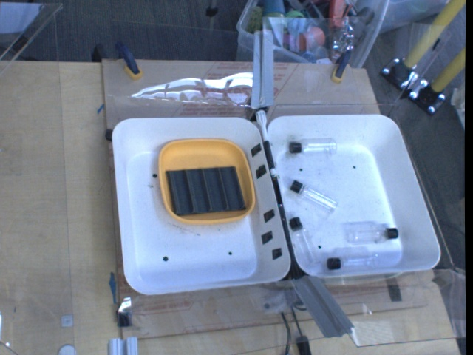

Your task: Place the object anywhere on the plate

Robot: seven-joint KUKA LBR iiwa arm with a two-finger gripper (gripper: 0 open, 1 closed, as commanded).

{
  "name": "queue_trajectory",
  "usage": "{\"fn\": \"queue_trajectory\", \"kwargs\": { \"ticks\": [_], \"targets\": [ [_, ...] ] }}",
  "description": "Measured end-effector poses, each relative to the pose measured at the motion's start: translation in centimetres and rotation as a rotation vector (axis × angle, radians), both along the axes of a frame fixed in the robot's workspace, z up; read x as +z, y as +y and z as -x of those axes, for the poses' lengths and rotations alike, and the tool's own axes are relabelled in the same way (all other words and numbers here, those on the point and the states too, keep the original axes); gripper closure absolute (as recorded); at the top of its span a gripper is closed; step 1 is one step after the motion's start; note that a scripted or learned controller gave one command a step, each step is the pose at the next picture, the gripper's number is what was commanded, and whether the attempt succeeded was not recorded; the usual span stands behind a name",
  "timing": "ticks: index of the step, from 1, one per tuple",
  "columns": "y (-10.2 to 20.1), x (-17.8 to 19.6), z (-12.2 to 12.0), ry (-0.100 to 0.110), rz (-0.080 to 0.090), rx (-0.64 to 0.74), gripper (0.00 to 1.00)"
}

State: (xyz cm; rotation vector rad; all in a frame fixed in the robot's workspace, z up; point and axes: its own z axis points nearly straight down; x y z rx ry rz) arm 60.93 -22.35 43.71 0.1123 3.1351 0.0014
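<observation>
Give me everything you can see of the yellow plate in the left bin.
The yellow plate is a rounded-square dish with a raised rim, plastic by its look. It sits flat in the left bin, toward the bin's far half, a little left of the centre divider. A dark grey ribbed rectangular block lies on it, covering most of its floor and reaching the near rim. Nothing else touches it.

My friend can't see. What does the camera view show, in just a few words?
A yellow plate holding a dark ridged insert sits in the left white bin. The right white bin holds several clear vials with black caps, lying scattered on their sides.
</observation>
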Motion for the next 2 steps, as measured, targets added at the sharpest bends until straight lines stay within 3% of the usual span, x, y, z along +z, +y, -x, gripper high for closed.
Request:
{"fn": "queue_trajectory", "kwargs": {
  "ticks": [1, 2],
  "targets": [
    [0.14, 0.00, -2.87, -0.007, 0.003, 0.257, 1.00],
    [0.08, 0.00, -2.85, -0.007, 0.003, 0.256, 0.00]
  ]
}}
